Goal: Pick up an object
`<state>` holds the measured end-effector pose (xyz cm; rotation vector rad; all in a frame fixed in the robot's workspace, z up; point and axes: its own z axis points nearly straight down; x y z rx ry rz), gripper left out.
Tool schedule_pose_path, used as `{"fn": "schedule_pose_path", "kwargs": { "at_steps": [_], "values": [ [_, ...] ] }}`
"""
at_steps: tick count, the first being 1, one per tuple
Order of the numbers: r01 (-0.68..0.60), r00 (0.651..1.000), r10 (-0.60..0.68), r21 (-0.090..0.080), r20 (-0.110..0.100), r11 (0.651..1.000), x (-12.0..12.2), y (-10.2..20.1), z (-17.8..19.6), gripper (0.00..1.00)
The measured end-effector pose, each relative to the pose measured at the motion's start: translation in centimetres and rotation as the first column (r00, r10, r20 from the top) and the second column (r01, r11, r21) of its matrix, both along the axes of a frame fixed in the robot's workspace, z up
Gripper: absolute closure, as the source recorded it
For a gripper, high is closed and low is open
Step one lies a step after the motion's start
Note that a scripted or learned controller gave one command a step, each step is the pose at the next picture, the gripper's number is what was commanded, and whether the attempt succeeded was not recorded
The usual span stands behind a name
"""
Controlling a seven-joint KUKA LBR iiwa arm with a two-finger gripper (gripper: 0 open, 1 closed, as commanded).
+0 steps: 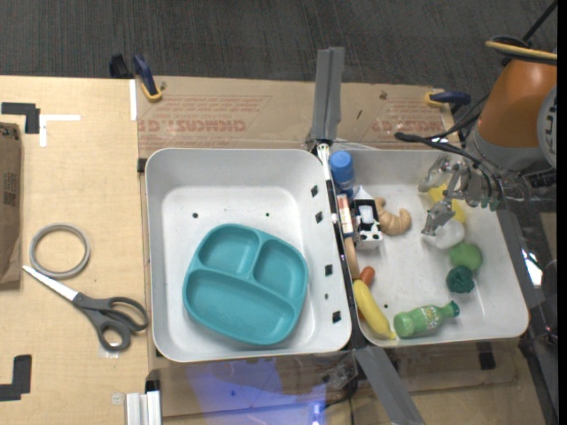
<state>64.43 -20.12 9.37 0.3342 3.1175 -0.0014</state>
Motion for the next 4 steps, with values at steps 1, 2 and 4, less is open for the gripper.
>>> {"fn": "schedule_pose_path", "kwargs": {
  "at_steps": [1, 2, 4],
  "values": [
    [-0.003, 1.0, 0.003, -0.003, 0.006, 1.0, 0.2, 0.1, 1.1, 1.0],
    [0.019, 1.0, -0.019, -0.002, 0.004, 1.0, -0.8, 4.6, 0.3, 1.0],
    [-0.345, 0.939, 0.345, -0.001, 0.0, 0.939, -1.1, -2.1, 0.0, 0.0]
  ]
}}
